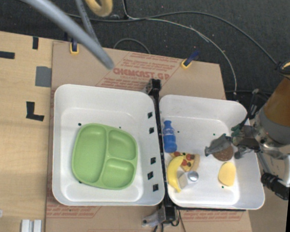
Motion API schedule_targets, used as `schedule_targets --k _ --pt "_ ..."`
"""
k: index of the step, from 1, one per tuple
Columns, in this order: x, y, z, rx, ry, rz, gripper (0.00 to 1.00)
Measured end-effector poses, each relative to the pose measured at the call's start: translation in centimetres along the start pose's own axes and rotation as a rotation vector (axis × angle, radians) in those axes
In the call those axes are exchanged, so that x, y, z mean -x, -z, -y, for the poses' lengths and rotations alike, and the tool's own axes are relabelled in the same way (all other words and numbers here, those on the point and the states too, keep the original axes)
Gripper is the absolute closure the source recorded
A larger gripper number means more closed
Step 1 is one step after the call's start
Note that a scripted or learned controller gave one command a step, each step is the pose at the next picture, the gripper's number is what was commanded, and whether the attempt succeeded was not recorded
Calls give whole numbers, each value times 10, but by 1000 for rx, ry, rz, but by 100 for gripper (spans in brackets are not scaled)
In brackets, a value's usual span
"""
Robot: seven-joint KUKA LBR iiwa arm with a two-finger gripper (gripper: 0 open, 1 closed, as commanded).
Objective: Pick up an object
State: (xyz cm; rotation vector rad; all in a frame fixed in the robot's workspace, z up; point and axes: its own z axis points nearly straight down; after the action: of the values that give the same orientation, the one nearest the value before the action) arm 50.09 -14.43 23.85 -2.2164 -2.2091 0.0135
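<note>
My gripper (pixel 218 145) reaches in from the right and hangs low over the right bin (pixel 207 114). It is directly above a brown round object (pixel 225 155), which it partly covers. A yellow lemon-like piece (pixel 227 174) lies just below the brown object. Further left are a banana (pixel 173 173), a small red and yellow item (pixel 187 161) and a silver cap-like piece (pixel 193 177). A blue bottle (pixel 169 136) lies by the bin's left wall.
The left bin (pixel 66 104) holds a green divided plate (pixel 104 156). The arm's body (pixel 282 109) stands over the right bin's right edge. A grey hose (pixel 53 10) crosses the upper left, above the cardboard base.
</note>
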Motion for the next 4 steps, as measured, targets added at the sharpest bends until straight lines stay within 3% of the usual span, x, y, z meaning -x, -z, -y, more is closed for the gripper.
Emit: schedule_targets --k 1,4 --pt "-1 7 -2 13 4 2 0" --pt "-5 -156 3 13 4 3 0"
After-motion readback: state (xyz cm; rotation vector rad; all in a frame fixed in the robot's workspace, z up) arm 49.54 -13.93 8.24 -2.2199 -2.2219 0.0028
